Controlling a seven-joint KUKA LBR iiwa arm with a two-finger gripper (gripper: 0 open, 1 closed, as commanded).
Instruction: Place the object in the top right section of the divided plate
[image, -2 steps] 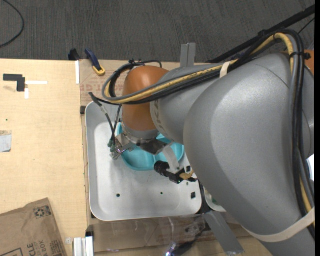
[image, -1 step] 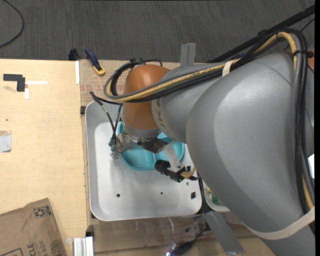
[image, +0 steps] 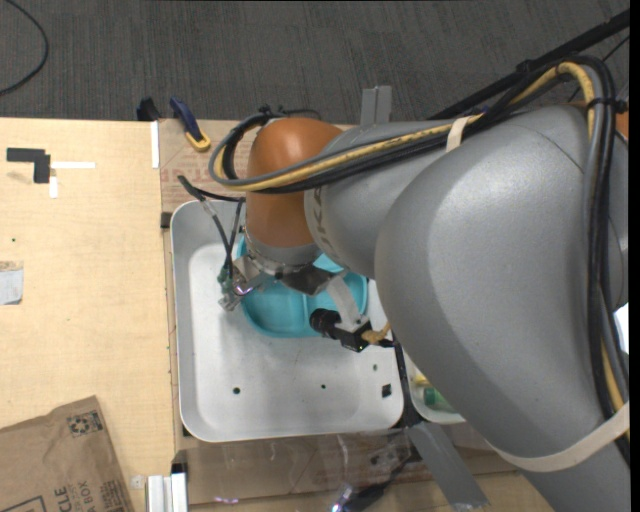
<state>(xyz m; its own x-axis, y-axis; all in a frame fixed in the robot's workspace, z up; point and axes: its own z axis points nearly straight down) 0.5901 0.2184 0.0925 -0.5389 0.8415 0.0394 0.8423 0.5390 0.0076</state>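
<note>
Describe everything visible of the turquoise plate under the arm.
The turquoise plate looks like smooth, glossy plastic. It lies in the upper middle of the white bin, on the bin's floor. What is in view is a rounded lower edge and a small strip near the wrist; the grey arm and its orange band cover the rest, so its dividers and sections cannot be made out. The gripper is directly over it, and whether it touches the plate cannot be told.
</note>
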